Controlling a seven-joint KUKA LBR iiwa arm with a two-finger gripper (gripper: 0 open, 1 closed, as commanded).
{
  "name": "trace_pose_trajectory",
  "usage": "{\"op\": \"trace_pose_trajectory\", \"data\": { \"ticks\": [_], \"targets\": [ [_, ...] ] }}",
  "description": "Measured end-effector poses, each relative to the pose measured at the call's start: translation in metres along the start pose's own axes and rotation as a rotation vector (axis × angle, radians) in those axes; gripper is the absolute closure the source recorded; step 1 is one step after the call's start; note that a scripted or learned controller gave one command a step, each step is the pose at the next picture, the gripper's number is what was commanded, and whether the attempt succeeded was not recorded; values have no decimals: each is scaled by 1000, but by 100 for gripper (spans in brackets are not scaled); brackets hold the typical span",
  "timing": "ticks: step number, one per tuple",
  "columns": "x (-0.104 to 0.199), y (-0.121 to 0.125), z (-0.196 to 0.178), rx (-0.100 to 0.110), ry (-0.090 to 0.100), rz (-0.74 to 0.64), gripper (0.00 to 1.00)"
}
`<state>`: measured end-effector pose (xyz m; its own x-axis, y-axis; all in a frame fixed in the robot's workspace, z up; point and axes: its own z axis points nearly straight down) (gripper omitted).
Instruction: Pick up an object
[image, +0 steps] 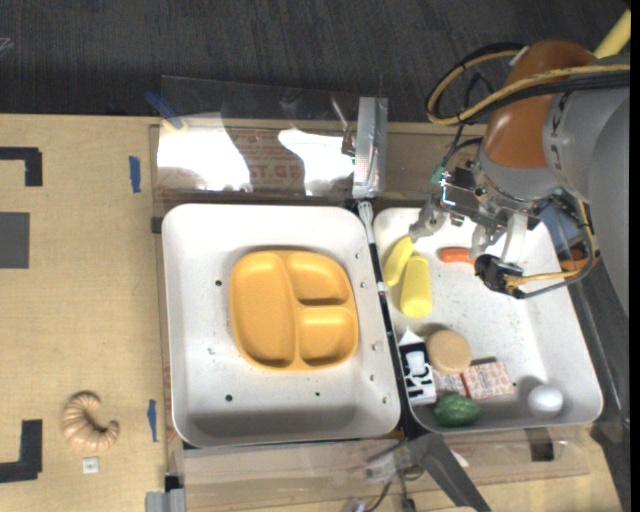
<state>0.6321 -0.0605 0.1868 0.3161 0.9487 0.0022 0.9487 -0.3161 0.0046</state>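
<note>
Well, the biggest thing is the tan bench (80, 300), and two white bins sit on it side by side. The left bin (190, 400) holds a yellow food tray (295, 307) with three sections. The tray lies flat in the middle of that bin.

The right bin (560, 330) is smaller and holds many little things. The grey robot arm (590, 120) with its orange band (530, 110) reaches over the top of this bin from the right. Its gripper (462, 222) hangs low over the back part of the bin. One finger (430, 222) sits on the left and the other finger sits on the right, so the jaws are apart. A small orange thing like a carrot (455, 256) lies in the bin just below the space between them. Nothing is held between the fingers.

A yellow banana (397, 258) lies by the left wall of the right bin, and a yellow block (416, 287) touches it. Nearer the front sits a round tan lid (449, 350). A black and white box (417, 373) lies just left of it. A red and white packet (480, 381) lies just right of the box. A green lime-like thing (457, 410) rests at the front edge. A shiny silver ball (545, 401) sits in the front right corner.

Off on the bench, well apart from the bins, lies a curled tan croissant (90, 421).
</note>
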Motion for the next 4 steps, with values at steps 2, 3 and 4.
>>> {"op": "trace_pose_trajectory", "data": {
  "ticks": [2,3,4],
  "targets": [
    [-82,53,99,1,-1,140,0],
    [-80,53,88,0,-3,138,100],
    [-28,49,-9,-5,2,266,100]
  ]
}}
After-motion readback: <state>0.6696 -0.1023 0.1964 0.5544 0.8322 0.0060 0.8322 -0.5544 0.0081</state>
